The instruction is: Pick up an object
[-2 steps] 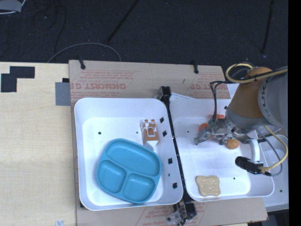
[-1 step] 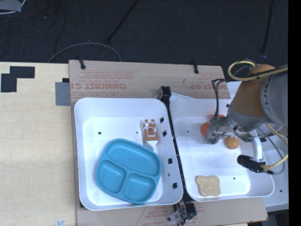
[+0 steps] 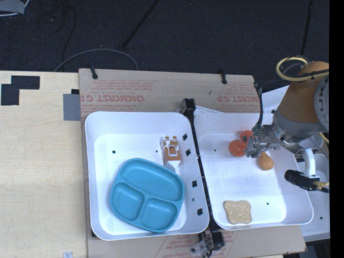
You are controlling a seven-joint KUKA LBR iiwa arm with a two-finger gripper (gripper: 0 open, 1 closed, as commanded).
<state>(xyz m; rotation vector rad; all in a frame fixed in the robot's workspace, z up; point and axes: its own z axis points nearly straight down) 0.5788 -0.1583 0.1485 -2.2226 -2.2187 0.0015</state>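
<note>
So the left bin [image 3: 99, 144] is way off to the gripper's left and has a blue divided plate [image 3: 147, 194] lying in it, with a small orange-and-white toy [image 3: 171, 149] just past the plate's upper right edge, hard to say what it actually is. None of that looks like what the arm's going for. Moving over the black divider [image 3: 196, 163] into the right bin [image 3: 269, 211], you've got a red-orange round thing [image 3: 237, 147], maybe a tomato, sitting right at the gripper's left side, close enough it might be touching, I can't tell. The gripper [image 3: 254, 148] itself is low in the bin at the end of the grey arm, and honestly the shot is too blurry there for me to tell how it's set. Just to its lower right there's a yellow-brown roundish piece [image 3: 265, 161], also basically right beside it. Well below the gripper, near the front wall, lies a flat tan slice of bread [image 3: 238, 212]. My guess is the red one is the target since it lies directly left of the tool, and being round there's no long axis to line up with. Nothing looks lifted yet.
</note>
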